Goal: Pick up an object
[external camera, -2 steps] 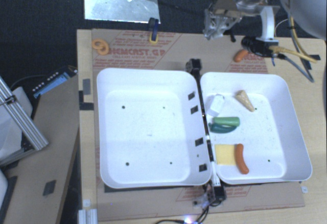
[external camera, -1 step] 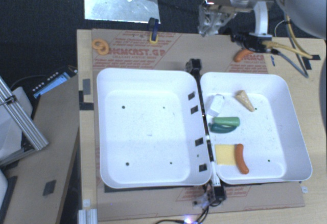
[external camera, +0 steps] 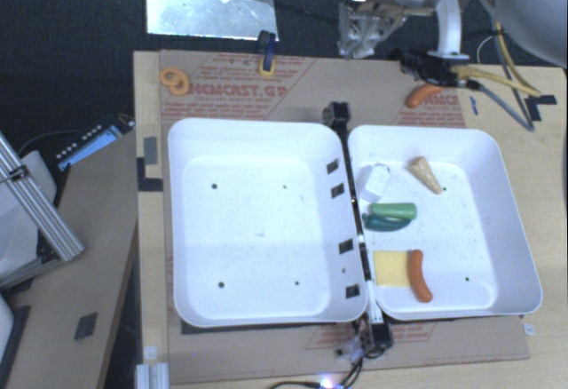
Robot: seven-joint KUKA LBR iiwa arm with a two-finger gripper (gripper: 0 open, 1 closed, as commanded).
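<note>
White left bin (external camera: 257, 227) below and left of end effector (external camera: 362, 45). Right bin (external camera: 497, 201) directly below it, holding white block (external camera: 375, 180), green object (external camera: 390, 215), yellow slice (external camera: 390, 268), orange sausage (external camera: 420, 275), tan cone (external camera: 425, 174). End effector raised past the bins' far edge, nothing seen between fingers; opening impossible to judge.
</note>
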